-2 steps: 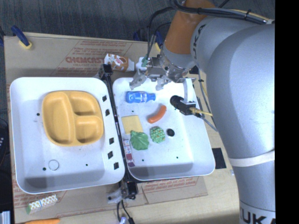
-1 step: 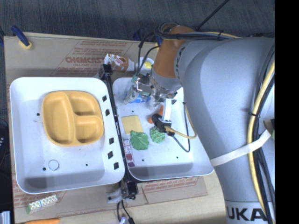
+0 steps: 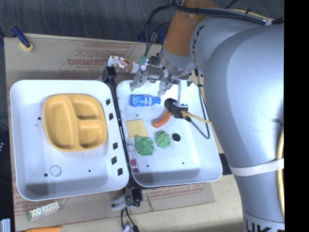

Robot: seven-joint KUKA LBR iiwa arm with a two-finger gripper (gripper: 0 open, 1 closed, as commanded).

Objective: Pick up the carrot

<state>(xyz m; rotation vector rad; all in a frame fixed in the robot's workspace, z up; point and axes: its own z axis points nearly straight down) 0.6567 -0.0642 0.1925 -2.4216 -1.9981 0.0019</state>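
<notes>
Small orange carrot, lying tilted on the right bin's white floor, near its middle

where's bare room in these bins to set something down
Left bin: bare floor between yellow tray and near wall. Right bin: bare strip past the green leaf, along the near wall. Crowded near the claw: blue bottle, carrot, yellow slice.

A blue plastic bottle behind, a flat yellow square on the view's left and a bumpy green ball in front crowd the orange carrot; a small black disc lies near the ball. The right white bin has bare floor along its near edge.
</notes>
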